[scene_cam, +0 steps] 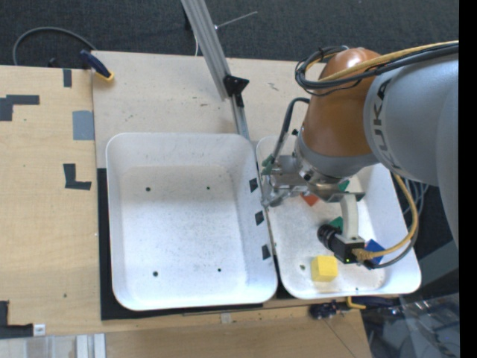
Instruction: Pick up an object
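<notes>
Claw hangs low over the far left part of the right bin, beside the left bin; whether it is apart or together cannot be told. Nearer lies a yellow block; a red piece shows beneath the wrist.

1. We see two bins side by side on the counter: left bin, right bin.
2. In the right bin's near part lies a block.
3. The arm hangs over the right bin's far part.
</notes>
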### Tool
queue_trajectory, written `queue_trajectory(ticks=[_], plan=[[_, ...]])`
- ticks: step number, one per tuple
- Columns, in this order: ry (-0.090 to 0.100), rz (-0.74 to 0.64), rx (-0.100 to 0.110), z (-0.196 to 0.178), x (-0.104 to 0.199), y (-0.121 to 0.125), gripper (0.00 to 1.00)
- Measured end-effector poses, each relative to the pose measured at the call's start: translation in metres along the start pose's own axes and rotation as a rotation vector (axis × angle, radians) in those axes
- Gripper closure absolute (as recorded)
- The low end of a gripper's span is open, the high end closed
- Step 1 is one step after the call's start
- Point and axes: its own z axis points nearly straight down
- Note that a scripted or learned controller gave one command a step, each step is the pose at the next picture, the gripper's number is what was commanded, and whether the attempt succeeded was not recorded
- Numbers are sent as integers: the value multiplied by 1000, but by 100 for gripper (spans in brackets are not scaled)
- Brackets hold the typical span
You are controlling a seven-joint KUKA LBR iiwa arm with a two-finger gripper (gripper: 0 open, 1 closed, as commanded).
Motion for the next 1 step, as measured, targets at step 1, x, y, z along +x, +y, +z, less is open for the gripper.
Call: queue_trajectory(ticks=[1], plan=[[-1, 1, 1, 16, 50, -1, 100]])
